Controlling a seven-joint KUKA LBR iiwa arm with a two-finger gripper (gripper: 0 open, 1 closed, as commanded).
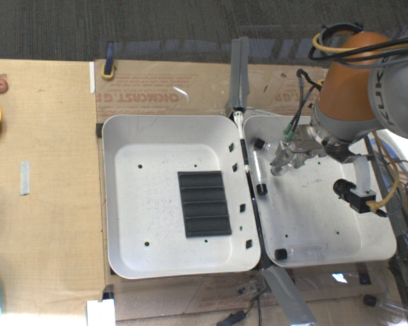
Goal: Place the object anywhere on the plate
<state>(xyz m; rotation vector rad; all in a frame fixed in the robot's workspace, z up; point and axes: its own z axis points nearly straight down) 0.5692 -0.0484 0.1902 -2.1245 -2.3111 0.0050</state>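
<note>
Tabletop (47,148): I log two white bins. Left bin (122,202): black ribbed plate (204,204), centre. Right bin (367,240): marker pen (256,174) along left wall. Gripper (280,163) above it; grasp state undeterminable.

My arm (387,87) is grey metal, rounded casing, with a broad orange band (350,80) above the wrist. A yellow cable (330,39) loops over the top of the orange part, black cables alongside it. A green wire (300,111) runs down toward my hand (285,158), which is silvery grey metal, small and blocky. More yellow and blue cables hang on the far right side.
</note>
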